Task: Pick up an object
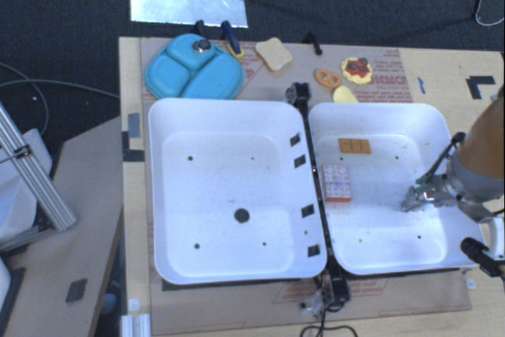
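1. Nearest us: bench front edge [237,312], bare wood, with a cable clump under the seam between the bins.
2. Left bin [197,249] holds one small dark disc [241,215].
3. Right bin [379,260]: gripper [413,200] sits low at the right side, arm coming in from the right. We can't tell how far the claw is open, and we see nothing in it.
4. Patterned box [337,182] lies flat near the bin's left wall, well apart from the claw. Orange cracker [354,145] lies farther back.
5. Behind the bins: blue tray [194,69], toast slice [274,54], pretzel [327,78]. Dark carpet beyond.
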